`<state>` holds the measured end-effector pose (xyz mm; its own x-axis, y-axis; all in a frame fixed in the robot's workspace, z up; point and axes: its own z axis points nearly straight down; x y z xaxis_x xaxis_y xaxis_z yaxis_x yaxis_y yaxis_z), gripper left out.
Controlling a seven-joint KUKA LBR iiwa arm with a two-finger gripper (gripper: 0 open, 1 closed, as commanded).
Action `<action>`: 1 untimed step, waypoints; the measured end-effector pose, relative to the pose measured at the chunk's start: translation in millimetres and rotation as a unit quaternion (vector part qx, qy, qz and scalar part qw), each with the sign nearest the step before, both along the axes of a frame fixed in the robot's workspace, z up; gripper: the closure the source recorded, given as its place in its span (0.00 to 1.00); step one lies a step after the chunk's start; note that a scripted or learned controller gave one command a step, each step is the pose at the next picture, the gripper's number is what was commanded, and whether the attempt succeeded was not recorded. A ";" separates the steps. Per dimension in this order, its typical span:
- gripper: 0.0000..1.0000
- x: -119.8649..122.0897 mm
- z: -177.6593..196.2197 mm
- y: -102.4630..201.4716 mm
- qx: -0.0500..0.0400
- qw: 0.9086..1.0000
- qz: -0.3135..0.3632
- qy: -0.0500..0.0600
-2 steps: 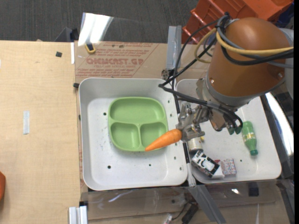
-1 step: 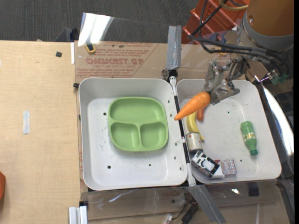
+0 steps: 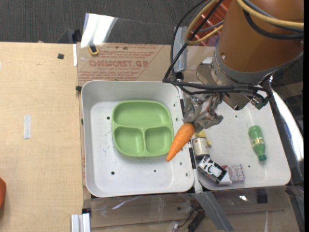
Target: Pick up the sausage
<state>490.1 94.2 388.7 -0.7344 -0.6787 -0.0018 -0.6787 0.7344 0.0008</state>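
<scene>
- Over the divider between the bins, the hand (image 3: 203, 117) touches the carrot (image 3: 180, 139); grip state can't be told
- Sausage not identifiable; I'd check near the carrot first

A pale wooden bench (image 3: 38, 129) fills the left, dark carpeted floor (image 3: 96, 4) beyond, with brown cardboard (image 3: 123, 62) between.
</scene>
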 end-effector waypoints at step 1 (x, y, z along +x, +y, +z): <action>1.00 38.2 -28.6 -61.1 0.000 0.989 0.151 0.000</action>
